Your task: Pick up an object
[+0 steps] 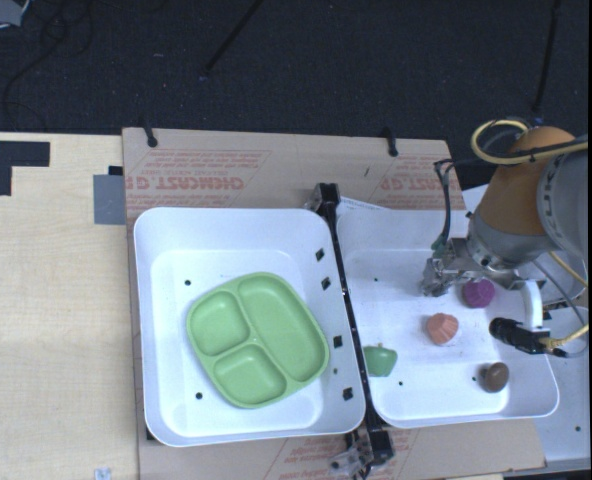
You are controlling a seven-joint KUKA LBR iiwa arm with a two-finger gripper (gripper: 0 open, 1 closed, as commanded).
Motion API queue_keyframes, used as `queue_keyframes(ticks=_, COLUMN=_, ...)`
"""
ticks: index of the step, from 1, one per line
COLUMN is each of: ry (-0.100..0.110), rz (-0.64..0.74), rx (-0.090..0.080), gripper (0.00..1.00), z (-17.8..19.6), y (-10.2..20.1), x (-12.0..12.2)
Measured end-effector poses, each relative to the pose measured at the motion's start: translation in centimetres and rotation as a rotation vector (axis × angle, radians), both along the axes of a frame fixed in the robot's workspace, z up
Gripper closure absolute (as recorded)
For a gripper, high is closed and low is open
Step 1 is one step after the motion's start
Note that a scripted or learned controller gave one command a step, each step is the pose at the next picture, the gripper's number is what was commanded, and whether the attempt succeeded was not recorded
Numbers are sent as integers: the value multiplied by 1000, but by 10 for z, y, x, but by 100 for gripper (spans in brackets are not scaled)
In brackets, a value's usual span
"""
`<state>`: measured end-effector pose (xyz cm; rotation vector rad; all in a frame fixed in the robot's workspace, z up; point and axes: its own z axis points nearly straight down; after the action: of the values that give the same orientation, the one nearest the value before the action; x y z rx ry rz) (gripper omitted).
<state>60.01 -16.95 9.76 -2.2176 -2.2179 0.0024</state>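
Gripper (pixel 438 276) hangs low over the floor of the right bin (pixel 456 414), near that bin's far wall, at the end of the grey arm (pixel 566 203) with its orange band. Whether it is clenched or released cannot be told from this slanted view, and nothing can be seen grasped in it.

Just beside the gripper, on the side toward the arm, lies a small purple lump (pixel 478 292); whether the two touch is unclear. Nearer the camera than the gripper, and a little apart from it, sits a salmon-orange lump (pixel 441 328). Further out again, toward the near corner on the arm's side, rests a small brown ball (pixel 493 376), well apart from the gripper. Away from the arm and nearer the camera than the gripper, a green piece (pixel 380 360) lies against the bin wall beside the black divider strip (pixel 333 268).

Beyond that strip from the gripper stands the left bin (pixel 166 243), holding a green divided plate (pixel 256 340) with three compartments, lying flat. Both bins rest on a cardboard sheet (pixel 276 173) printed in red, and further still from the gripper, past the left bin, spreads the pale wooden bench (pixel 46 318).
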Motion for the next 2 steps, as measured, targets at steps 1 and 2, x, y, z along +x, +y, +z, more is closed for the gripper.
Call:
queue_keyframes(ticks=1, ry=-5, rz=1, rx=-3, gripper=100, z=43, y=-3, x=3)
queue_keyframes(ticks=2, ry=-6, rz=1, rx=-3, gripper=100, z=86, y=-5, x=7)
